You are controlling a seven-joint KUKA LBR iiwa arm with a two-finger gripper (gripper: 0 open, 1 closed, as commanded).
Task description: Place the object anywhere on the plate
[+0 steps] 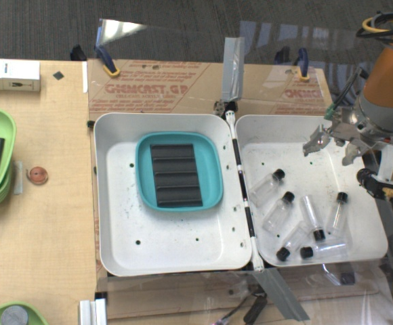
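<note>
A teal square plate (212,175) with a dark ridged insert (176,175) lies in the left white bin (115,215). Several clear vials with black caps lie scattered in the right bin (251,141); one vial (270,182) is nearest the divider, and another vial (309,214) lies mid-bin. My gripper (331,152) hangs above the far right part of the right bin, clear of the vials. It stands open, with one finger (314,143) spread away from the other and nothing between them.
A green dish (0,131) holding a dark item sits at the left edge of the bench. A white box (10,76) and a small reddish disc (38,175) are nearby. Cardboard (156,87) with clamps lines the back.
</note>
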